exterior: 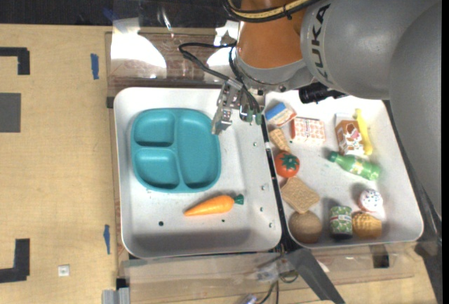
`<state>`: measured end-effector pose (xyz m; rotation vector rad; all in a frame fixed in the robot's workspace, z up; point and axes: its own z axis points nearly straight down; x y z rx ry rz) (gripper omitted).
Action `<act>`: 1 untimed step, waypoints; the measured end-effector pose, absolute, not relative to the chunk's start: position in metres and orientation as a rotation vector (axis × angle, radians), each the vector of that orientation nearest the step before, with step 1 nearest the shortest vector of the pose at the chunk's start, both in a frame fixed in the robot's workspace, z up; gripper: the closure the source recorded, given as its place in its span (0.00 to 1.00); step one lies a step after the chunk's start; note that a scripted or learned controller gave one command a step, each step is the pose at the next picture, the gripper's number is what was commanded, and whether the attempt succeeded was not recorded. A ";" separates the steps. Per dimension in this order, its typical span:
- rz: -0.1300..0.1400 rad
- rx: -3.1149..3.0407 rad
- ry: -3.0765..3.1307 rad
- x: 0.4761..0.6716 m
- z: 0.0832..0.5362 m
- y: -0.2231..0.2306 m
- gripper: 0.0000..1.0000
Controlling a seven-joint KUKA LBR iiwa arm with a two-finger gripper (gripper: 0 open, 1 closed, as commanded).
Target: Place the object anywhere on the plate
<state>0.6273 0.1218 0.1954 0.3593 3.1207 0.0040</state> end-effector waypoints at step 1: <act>0.002 0.260 3.124 0.601 0.237 0.083 1.00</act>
